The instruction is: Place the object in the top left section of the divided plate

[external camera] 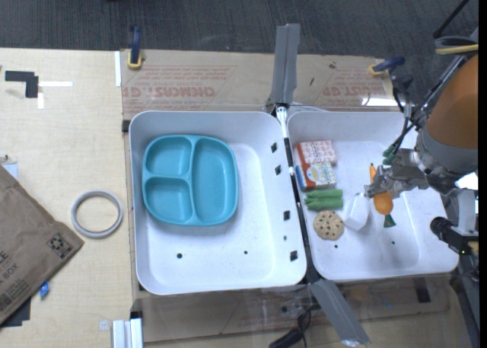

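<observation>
Under end effector (pixel 383 186), small orange object (pixel 383 203)

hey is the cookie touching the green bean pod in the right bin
Cannot tell. In the camera view the cookie lies just below the green pod, their edges so close that neither contact nor a gap shows plainly.

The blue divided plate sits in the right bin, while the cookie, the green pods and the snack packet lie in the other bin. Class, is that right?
Not quite. The camera view shows the blue divided plate in the left bin, not the right one. The cookie, green pods and snack packet lie in the other bin, the right bin, as stated.
</observation>
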Controlling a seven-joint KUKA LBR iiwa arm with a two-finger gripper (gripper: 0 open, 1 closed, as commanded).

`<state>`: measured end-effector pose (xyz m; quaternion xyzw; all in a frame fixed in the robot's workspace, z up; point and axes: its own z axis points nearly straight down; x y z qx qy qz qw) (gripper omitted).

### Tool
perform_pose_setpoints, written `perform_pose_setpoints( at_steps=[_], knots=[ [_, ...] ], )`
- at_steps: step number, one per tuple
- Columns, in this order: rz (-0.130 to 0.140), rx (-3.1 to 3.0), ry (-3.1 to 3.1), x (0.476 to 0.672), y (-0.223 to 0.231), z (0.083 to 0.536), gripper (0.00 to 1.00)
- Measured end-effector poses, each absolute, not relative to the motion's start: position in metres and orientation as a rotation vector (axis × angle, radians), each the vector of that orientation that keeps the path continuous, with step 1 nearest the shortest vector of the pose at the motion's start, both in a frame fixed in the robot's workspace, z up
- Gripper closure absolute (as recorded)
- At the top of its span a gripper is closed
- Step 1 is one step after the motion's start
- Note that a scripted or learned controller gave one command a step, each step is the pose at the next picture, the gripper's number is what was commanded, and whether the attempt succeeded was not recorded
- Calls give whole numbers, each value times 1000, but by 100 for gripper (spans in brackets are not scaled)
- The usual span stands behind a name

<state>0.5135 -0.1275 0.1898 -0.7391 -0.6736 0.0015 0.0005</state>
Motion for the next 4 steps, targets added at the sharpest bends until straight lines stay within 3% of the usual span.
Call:
perform_pose_setpoints(
  at_steps=[1,2,3,4],
  knots=[
    [6,-2351,-2081,536,-68,190,100],
    [5,-2424,-1998,529,-8,258,100],
    [9,-2560,-1820,581,61,228,100],
    [7,-2564,-1817,580,126,273,100]
  ],
)
